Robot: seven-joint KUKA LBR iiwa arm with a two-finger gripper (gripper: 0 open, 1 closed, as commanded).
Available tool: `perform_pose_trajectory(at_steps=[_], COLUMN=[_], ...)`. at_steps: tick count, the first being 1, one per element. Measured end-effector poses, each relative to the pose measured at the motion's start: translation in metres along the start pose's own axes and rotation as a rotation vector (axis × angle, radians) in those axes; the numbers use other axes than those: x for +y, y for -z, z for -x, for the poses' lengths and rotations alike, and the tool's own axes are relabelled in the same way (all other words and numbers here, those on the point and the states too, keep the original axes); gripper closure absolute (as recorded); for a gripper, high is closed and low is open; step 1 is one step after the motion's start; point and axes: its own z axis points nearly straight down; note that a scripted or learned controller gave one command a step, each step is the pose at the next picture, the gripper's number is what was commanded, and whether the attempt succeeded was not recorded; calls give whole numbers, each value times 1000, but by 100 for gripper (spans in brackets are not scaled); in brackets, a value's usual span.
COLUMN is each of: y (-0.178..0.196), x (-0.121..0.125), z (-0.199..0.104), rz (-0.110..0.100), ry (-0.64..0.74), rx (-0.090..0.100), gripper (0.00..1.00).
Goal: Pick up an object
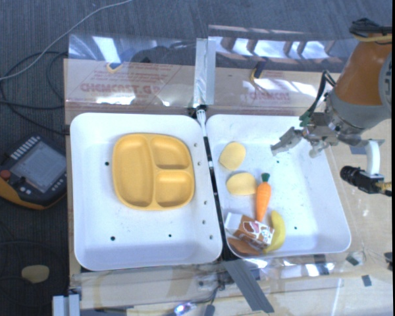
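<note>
The two-finger gripper [297, 141] is hovering with fingers spread and gripping nothing over the right white bin [319, 203], well apart from the orange plastic carrot [263, 200].

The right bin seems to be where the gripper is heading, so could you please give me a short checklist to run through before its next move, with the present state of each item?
1. Pickable things in the right bin: ok; carrot, banana and two yellow pieces lie there.
2. Gripper holds nothing: ok; fingers spread, nothing between them.
3. Gripper above a target: not ok; it hangs over bare floor, right of the yellow pieces.
4. Carrot free to grasp: cannot tell; it lies close against a yellow piece.
5. Left bin's yellow tray out of the way: ok.
</note>
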Motion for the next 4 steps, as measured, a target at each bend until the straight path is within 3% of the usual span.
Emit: perform_pose_trajectory(at_steps=[1, 2, 3, 4], y=[-108, -123, -113, -29], x=[-37, -63, -62, -46], z=[-21, -34, -34, -104], rz=[0, 15, 18, 1], ry=[199, 403, 401, 290], rx=[1, -11, -8, -2], gripper=[0, 0, 100, 100])
